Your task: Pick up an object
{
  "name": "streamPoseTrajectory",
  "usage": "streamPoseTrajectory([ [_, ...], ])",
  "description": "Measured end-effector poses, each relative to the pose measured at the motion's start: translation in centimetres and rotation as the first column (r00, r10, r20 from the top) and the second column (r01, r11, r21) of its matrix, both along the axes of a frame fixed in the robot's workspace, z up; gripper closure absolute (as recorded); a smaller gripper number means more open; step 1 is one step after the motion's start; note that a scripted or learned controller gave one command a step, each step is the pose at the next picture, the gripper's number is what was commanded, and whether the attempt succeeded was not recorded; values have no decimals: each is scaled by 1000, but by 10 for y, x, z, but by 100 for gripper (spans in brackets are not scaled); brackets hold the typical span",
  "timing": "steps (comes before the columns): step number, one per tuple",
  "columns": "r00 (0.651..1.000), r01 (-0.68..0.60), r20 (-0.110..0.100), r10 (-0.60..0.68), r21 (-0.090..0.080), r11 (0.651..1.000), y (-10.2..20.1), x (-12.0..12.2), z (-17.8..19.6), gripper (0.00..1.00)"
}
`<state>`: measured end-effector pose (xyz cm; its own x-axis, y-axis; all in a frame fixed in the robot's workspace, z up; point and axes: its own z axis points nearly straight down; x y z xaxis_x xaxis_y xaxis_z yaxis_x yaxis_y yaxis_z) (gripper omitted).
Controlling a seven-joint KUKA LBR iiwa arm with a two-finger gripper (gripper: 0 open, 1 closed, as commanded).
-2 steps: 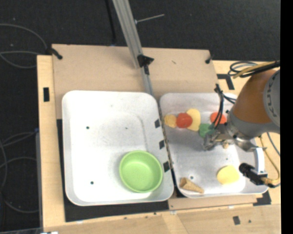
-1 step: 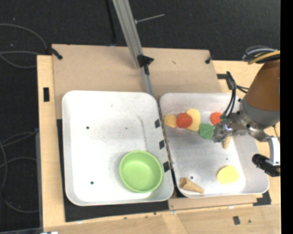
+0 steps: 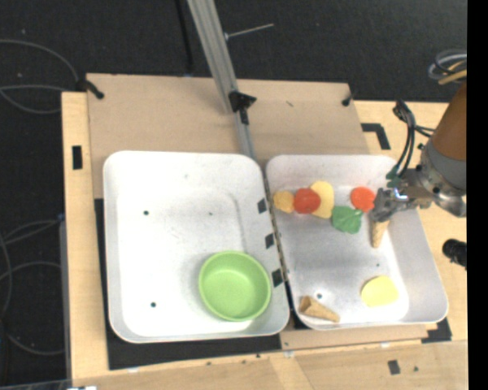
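Two white bins sit side by side on your counter [image 3: 325, 120]; the left bin [image 3: 146, 193] holds a green bowl [image 3: 234, 285]. Your gripper [image 3: 384, 204] hangs low over the right bin [image 3: 415, 250] among small food-shaped toys, just above a tan cone piece [image 3: 378, 234], and you cannot tell whether it is open or grasping anything.

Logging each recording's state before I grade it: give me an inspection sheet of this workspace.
Surface: wooden bench bearing left bin and right bin.
Job's things: in the right bin, a cluster of small yellow, red and green toy foods, a red piece, a yellow round piece, two tan cone pieces; in the left bin, a green bowl.
Clutter: nothing seen.
Grippers: gripper low over the right bin's far right side; hold cannot be judged.
Cables: dark cables on the floor at left.
Surroundings: metal pole, dark floor.
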<state>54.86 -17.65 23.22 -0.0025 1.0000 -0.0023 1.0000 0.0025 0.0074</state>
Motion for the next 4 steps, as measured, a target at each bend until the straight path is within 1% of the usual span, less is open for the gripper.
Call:
streamPoseTrajectory([
  [1,1000,-2,-1,2,1,1000,3,4,44,100],
  [2,1000,-3,-6,3,2,1000,58,1,31,100],
  [3,1000,-5,-6,5,4,1000,109,0,37,100],
  [4,1000,-4,-7,4,3,1000,165,-4,24,100],
])
